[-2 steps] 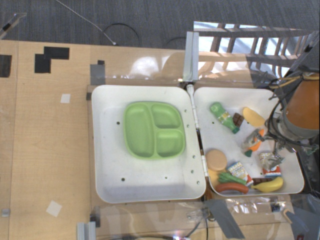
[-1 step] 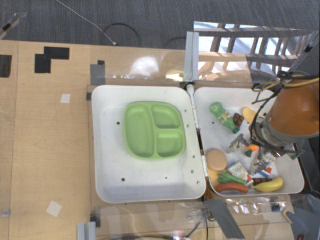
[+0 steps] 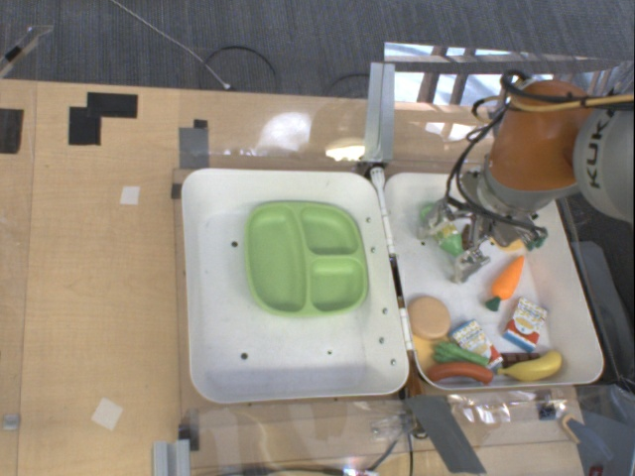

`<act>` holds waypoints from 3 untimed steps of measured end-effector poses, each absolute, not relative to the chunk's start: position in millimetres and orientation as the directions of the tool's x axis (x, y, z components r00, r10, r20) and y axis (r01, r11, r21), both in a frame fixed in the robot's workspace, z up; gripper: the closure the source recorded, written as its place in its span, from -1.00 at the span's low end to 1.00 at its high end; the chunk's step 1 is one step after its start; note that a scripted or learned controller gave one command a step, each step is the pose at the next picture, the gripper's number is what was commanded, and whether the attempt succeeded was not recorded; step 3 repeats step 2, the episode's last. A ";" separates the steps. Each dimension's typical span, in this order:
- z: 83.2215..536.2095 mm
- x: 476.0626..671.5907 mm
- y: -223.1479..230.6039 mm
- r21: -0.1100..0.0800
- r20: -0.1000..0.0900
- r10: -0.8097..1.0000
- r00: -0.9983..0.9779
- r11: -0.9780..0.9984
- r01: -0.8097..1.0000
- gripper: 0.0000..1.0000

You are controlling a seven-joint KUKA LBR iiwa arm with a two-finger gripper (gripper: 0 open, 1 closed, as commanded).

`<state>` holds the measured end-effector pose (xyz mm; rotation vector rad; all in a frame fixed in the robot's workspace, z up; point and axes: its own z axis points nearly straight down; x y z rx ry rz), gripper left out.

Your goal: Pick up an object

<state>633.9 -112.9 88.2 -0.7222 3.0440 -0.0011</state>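
End effector (image 3: 466, 256) hung low in the right bin (image 3: 585, 325), grip state impossible to tell | green toy (image 3: 444, 228) just at its 10 o'clock | carrot (image 3: 507, 278) at its 4 o'clock | banana (image 3: 534, 367), sausage (image 3: 458, 372), cartons at the bin's 6 o'clock | green divided plate (image 3: 304, 258) lay in the left bin (image 3: 213, 355) on the desk (image 3: 89, 286).

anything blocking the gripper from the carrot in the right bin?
Nothing visible. The gripper hangs just left of the carrot, with bare right bin floor between them. The small carton lies beyond the carrot, nearer the camera.
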 end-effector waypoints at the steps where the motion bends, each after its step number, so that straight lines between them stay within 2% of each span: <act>1: 104.9 638.7 -113.4 -0.011 -0.028 -0.447 -0.894 0.895 -0.447 1.00; 2: 104.3 638.4 -113.4 -0.011 -0.027 -0.447 -0.894 0.895 -0.447 -1.00; 3: 104.3 638.4 -113.4 -0.011 -0.027 -0.447 -0.894 0.895 -0.447 -1.00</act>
